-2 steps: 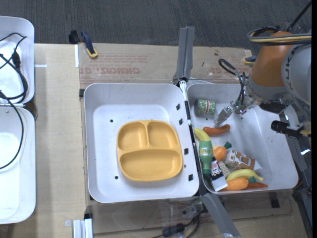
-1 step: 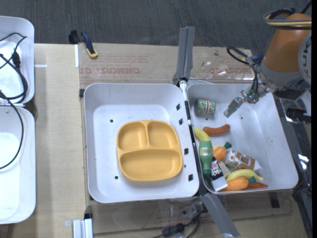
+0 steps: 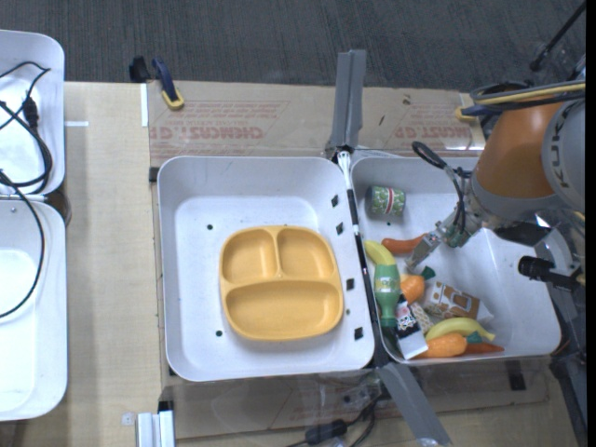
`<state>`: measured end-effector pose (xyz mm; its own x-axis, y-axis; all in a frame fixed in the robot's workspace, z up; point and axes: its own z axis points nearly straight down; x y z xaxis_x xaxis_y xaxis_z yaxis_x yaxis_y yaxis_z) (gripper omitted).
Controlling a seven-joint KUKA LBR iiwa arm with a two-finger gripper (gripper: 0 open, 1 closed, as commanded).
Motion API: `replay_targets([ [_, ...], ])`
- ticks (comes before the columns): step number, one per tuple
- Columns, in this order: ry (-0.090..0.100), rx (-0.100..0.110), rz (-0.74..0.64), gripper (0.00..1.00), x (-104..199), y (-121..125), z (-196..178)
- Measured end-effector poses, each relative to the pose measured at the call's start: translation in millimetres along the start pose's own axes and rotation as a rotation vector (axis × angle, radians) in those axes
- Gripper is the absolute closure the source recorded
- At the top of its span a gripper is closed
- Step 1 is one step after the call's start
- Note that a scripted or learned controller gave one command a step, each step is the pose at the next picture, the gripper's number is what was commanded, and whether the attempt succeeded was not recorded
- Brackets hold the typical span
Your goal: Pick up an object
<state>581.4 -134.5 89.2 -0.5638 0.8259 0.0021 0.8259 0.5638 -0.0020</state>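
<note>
The fingers (image 3: pixel 430 248) of the gripper (image 3: pixel 438 245) hang low inside the right bin (image 3: pixel 521 333), just above the red-orange carrot (image 3: pixel 402 245) lying at about 9 o'clock from them; at this slant it cannot be told whether they are parted or pressed together, and nothing is plainly seen between them. The grey arm (image 3: pixel 526 156), with its orange band, reaches in from 3 o'clock.

At 12 o'clock in this bin lies a green can (image 3: pixel 386 200) on its side, apart from the rest. Along the bin's 9 o'clock wall lie a banana (image 3: pixel 379 251) and a green bottle (image 3: pixel 386 291), end to end. An orange (image 3: pixel 413 288) sits just beside the bottle. Toward 6 o'clock a brown packet (image 3: pixel 453 301), a second banana (image 3: pixel 458 328) and another carrot (image 3: pixel 447 345) crowd together, touching or nearly so.

The left bin (image 3: pixel 186 277) holds a yellow divided plate (image 3: pixel 279 282), flat at its centre.

Both bins rest on a pale tabletop (image 3: pixel 102 250), a blue-and-yellow clamp (image 3: pixel 166 84) at its far edge, near 11 o'clock.
</note>
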Motion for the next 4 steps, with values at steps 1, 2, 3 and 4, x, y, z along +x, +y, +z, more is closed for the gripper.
replay_targets([
  [1, 0.000, 0.000, 0.005, 1.00, -1, 0, -8],
  [2, 0.000, 0.000, 0.004, 0.00, -1, 0, -8],
  [3, -0.001, 0.000, -0.007, 0.00, -12, -45, 0],
  [4, -0.003, -0.002, -0.060, 0.00, -48, 10, -48],
])
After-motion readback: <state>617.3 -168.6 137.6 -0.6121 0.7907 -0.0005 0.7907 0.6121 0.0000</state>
